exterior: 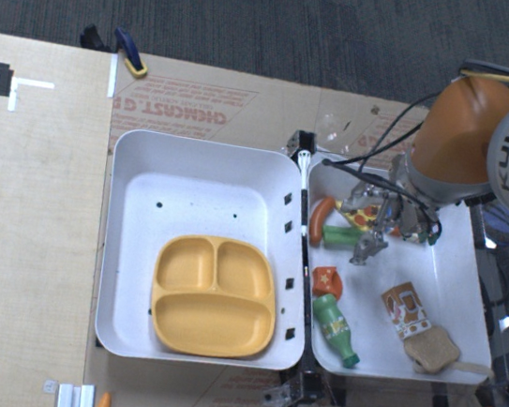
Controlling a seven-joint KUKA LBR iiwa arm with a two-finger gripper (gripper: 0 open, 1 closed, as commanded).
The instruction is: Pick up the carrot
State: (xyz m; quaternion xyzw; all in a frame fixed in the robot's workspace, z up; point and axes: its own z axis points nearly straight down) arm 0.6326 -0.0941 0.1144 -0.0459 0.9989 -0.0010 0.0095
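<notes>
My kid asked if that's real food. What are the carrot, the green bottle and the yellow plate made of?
Probably toys. The carrot looks like smooth moulded plastic, evenly orange with a slight sheen. The green bottle looks glossy plastic too. The yellow plate seems matte plastic, with moulded dividers.

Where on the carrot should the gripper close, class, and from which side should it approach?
Grip the carrot across its orange middle, coming down from above. It lies flat against the right bin's left wall, so a sideways approach looks blocked. Its green top points right, toward the gripper hovering nearby.
</notes>
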